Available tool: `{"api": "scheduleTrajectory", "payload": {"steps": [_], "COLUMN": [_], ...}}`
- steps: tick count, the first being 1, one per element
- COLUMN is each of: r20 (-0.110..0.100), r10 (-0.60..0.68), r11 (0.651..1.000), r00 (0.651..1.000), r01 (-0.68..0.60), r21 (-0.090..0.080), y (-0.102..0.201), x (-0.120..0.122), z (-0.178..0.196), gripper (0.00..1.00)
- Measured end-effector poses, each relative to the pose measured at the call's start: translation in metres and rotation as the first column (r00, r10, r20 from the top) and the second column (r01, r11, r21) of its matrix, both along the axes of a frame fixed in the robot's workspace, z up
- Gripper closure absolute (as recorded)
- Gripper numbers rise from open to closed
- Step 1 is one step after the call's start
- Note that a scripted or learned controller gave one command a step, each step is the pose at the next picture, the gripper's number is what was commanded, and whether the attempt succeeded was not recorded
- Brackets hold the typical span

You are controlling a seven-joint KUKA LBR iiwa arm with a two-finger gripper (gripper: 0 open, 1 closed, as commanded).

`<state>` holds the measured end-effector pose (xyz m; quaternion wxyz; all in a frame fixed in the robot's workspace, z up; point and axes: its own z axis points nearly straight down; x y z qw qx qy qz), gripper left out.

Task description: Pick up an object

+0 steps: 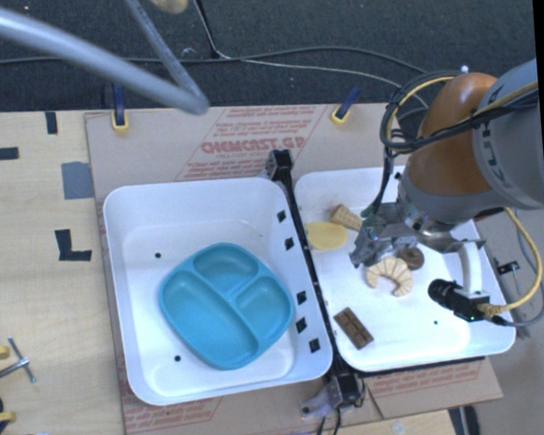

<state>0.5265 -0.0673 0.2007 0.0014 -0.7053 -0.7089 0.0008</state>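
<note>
croissant in right bin, just below gripper | gripper low over bin, finger spread cannot be told | yellow piece and cone to its left | brown bar nearer front | blue tray in left bin

Pale croissant lying flat in the right bin, yellow slice and brown bar lying flat nearer its left wall
</note>
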Motion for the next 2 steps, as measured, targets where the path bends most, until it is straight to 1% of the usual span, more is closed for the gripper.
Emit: {"api": "scheduleTrajectory", "payload": {"steps": [1,2], "r20": [0.001,0.003], "r10": [-0.001,0.000], "r11": [1.000,1.000], "r00": [1.000,1.000], "r01": [0.001,0.000], "r21": [0.000,-0.001], "y": [0.052,0.106], "x": [0.004,0.030], "z": [0.000,0.007], "gripper": [1.00,1.00]}}
